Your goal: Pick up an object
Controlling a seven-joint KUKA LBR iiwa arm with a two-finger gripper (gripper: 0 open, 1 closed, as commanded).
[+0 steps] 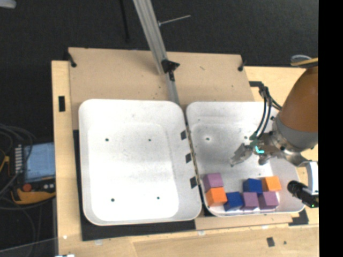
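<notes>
Near edge of the tabletop (161,240): bare wood, with the two bins just behind it.

Right bin (225,116), near edge: all the blocks sit bunched here in a loose row. From the inner wall outward: purple block (214,180) with an orange block (216,195) touching its near side; blue block (233,200); purple block (250,199); purple block (268,199); behind these, a second blue block (252,186) and a second orange block (272,183). Any one could serve as the pick target. Judgement: the clustering against the near wall leaves little finger room between neighbours; the purple/orange pair by the inner wall looks most exposed on its far side.

Middle of the right bin: end effector (244,153) hangs over bare bin floor, beyond the blocks and apart from them. Its fingers (237,157) point toward the inner wall and appear parted; nothing lies between them. A teal light glows at the wrist. Judgement: approach stage, no grasp made.

Left bin (134,159): only dark specks on the floor.

Far side: slanted metal post (153,31) rising from behind the bins, base hard to make out.

Hard to read: arm (303,108) is cut off at the right, so only the orange band and wrist show. Finger gap is small and blurred; opening width uncertain. Gear at the tabletop's left is indistinct.
</notes>
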